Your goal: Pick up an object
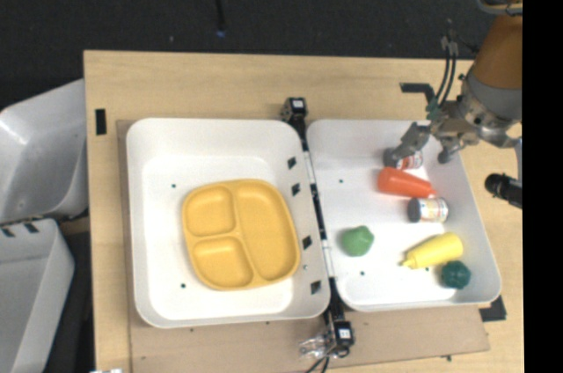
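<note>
- A pale wooden bench (202,85) carried two white bins.
- The gripper (425,145) hung over the right bin (352,153), fingers spread, holding nothing.
- An orange carrot (405,182) lay just below, possibly the target.
- Nothing was lifted yet; grasping remained.

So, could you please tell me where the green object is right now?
In the camera view, the green object lies in the right bin near its left wall, left of the yellow bottle and below the orange carrot.
</note>
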Controlling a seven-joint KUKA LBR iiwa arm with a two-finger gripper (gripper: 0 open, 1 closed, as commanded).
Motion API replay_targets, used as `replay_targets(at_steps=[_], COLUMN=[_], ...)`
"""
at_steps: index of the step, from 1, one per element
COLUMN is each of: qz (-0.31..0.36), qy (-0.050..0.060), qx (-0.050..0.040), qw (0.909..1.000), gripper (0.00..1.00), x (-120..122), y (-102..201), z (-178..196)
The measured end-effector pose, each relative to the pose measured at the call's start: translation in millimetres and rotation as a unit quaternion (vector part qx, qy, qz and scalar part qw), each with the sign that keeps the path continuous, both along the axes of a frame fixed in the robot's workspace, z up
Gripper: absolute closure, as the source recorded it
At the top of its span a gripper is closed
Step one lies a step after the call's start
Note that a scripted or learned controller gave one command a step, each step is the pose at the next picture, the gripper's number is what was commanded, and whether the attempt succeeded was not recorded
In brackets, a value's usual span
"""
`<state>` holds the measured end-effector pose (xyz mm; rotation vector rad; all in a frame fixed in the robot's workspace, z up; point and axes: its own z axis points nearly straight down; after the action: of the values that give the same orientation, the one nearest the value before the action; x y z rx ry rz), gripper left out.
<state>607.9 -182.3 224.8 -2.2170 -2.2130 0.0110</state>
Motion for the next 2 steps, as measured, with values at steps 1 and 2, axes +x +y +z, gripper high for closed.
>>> replay_targets(at_steps=[1,2], qz=[0.001,0.0], qy=[-0.006,-0.004], qx=[-0.0008,-0.0016], qw=[1.0,1.0], gripper=[0.0,0.0], x=[2.7,-6.8], y=[0.4,-6.5], z=[7.6,-43.4])
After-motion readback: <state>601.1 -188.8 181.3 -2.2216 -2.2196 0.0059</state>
